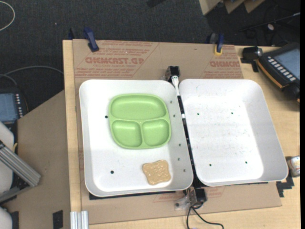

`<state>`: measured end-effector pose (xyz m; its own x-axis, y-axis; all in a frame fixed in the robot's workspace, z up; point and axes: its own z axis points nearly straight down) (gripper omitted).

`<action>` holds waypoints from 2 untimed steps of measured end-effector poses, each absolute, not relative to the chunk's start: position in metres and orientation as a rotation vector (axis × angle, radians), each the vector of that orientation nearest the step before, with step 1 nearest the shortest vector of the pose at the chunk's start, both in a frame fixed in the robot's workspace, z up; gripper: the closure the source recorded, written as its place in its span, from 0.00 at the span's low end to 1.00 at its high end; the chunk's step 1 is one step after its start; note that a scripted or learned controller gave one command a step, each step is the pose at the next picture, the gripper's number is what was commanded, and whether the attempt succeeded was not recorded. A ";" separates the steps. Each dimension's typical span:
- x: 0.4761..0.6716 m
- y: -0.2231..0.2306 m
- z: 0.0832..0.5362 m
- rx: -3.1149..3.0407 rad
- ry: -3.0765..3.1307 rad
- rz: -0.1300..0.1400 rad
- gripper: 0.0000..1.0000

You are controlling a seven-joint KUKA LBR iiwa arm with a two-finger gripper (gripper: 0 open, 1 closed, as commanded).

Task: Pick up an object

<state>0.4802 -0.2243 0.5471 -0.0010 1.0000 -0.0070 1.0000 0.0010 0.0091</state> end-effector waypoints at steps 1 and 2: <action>0.479 -0.195 0.420 2.228 2.232 -0.008 1.00; 0.527 -0.225 0.460 2.214 2.215 0.002 1.00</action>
